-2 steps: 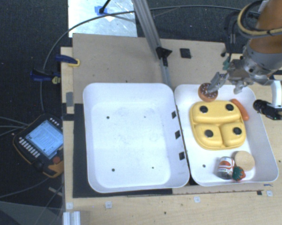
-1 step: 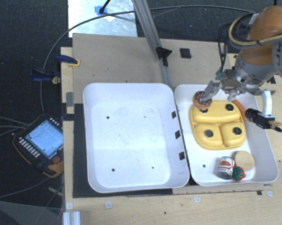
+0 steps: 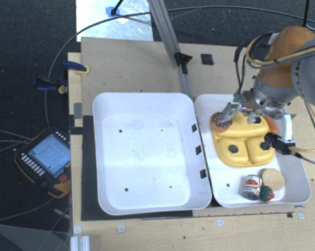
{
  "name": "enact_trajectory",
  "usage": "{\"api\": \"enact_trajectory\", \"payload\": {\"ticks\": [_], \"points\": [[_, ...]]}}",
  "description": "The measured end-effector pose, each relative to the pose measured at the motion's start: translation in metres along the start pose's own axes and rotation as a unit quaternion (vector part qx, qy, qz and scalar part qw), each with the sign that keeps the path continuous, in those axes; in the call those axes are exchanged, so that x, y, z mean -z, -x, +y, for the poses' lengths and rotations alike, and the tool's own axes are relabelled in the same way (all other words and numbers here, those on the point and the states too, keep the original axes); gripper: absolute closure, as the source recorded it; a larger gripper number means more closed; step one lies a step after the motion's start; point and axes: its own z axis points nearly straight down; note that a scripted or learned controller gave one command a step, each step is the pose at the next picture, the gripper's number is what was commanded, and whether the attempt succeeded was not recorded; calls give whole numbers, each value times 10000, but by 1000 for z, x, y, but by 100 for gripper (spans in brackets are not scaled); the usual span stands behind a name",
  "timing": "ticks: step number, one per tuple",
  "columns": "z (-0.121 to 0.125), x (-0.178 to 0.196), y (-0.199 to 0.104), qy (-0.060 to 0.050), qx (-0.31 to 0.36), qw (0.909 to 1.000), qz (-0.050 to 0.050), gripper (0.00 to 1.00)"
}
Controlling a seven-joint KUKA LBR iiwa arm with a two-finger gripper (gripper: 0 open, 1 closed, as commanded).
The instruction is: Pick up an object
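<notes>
My gripper (image 3: 232, 111) hangs low over the back of the right bin (image 3: 299, 190), at the end of the grey arm with its orange band (image 3: 288, 46). Its tip is right beside a small brown ring with a pink top (image 3: 218, 122), which lies against the back left corner of a big yellow moulded piece (image 3: 241, 143). I cannot make out whether the ring is touched. An orange item (image 3: 273, 125) peeks out behind the yellow piece. At the bin's front lie a small can (image 3: 251, 186), a tan round disc (image 3: 274, 178) and a red and green strawberry-like toy (image 3: 266, 193).
The left bin (image 3: 144, 150) sits next to the right one, with black clips (image 3: 198, 149) along the shared wall. A grey pole (image 3: 165, 27) slants in from the top. A teach pendant (image 3: 46, 158) and cables lie off the bench's left side.
</notes>
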Motion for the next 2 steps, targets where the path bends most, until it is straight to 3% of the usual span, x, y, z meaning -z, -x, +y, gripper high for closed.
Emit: {"api": "enact_trajectory", "payload": {"ticks": [1,2], "points": [[6,-39,3,95,18,10000,0,0],[8,-28,3,125,19,9999,-3,100]]}}
